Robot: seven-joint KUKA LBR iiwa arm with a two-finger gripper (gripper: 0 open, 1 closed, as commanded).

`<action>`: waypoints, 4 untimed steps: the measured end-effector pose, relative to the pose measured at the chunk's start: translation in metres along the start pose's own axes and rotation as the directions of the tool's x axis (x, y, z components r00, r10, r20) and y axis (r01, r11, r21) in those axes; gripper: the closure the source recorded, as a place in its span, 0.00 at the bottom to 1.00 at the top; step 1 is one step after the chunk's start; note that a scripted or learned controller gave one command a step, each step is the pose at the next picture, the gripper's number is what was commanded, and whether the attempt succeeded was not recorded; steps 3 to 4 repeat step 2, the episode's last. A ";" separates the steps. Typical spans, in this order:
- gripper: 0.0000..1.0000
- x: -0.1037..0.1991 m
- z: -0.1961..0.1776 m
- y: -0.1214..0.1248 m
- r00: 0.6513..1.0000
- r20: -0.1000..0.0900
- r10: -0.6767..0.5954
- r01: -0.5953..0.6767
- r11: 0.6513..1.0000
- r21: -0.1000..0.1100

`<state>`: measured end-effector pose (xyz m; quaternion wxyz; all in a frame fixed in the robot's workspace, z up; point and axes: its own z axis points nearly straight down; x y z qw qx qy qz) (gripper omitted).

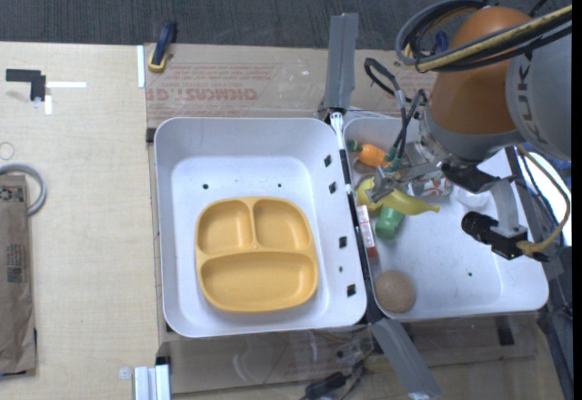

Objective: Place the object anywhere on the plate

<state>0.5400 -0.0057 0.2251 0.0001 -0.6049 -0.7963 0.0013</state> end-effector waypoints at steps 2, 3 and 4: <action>0.00 0.101 0.035 -0.001 1.000 0.000 -0.010 0.010 1.000 0.002; 0.00 0.101 0.035 -0.001 1.000 0.000 -0.010 0.010 1.000 0.002; 0.00 0.101 0.035 -0.001 1.000 0.000 -0.010 0.010 1.000 0.002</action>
